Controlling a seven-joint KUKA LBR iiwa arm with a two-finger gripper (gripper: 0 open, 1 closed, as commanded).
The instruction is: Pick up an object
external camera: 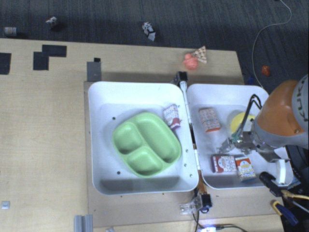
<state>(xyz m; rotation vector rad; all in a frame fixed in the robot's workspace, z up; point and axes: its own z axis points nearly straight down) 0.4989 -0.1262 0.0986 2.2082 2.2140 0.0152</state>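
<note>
The gripper (231, 144) hangs low over the middle of the right bin (212, 180), just above a dark red carton (223, 164) that lies flat near that bin's front edge, and whether it is released or clenched cannot be told. Touching the carton's right end is a small orange-and-white packet (245, 168); a pale printed packet (209, 119) lies toward the back-left corner and a yellow object (237, 121) sits toward the back, partly behind the arm. The left bin (96, 144) carries a green divided tray (146, 143) in its middle and a small red-and-white packet (172, 116) leaning near its right wall.
</note>
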